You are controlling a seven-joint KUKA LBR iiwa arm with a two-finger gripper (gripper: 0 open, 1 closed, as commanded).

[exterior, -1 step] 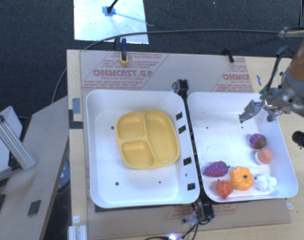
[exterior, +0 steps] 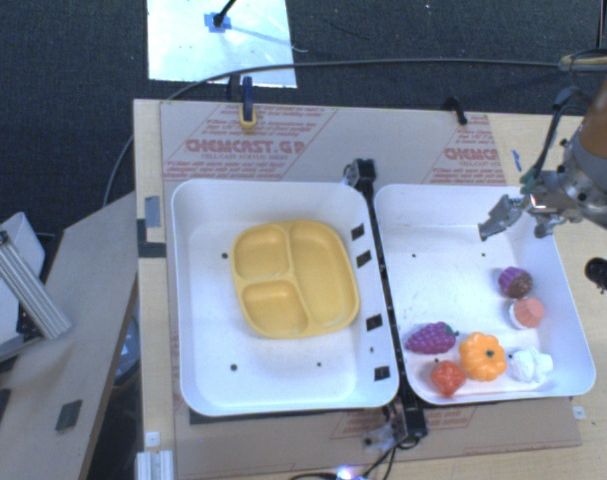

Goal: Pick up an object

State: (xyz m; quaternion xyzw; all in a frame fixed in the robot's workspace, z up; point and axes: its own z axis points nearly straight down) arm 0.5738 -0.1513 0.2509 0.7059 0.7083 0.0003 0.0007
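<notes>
- The tool (exterior: pixel 518 215) sits over the far right corner of the right bin (exterior: pixel 438 223), above bare bin floor. One finger points toward the bin's middle and a second part shows beside it; whether the jaws are apart or together I cannot tell. Nothing is seen between them.
- Candidate objects lie apart from the tool, along the right bin's right wall and near edge: a dark purple piece (exterior: pixel 515 282), a pink round piece (exterior: pixel 529 313), a white piece (exterior: pixel 529 365), an orange pumpkin (exterior: pixel 483 356), a red strawberry (exterior: pixel 447 377) and a purple grape bunch (exterior: pixel 431 338).
- The left bin (exterior: pixel 208 368) carries a yellow divided plate (exterior: pixel 294 277) at its centre.
- Both bins rest on the counter (exterior: pixel 313 138).
- Judgement: the pick is not yet made; approach, descent, closing and lift all remain.
</notes>
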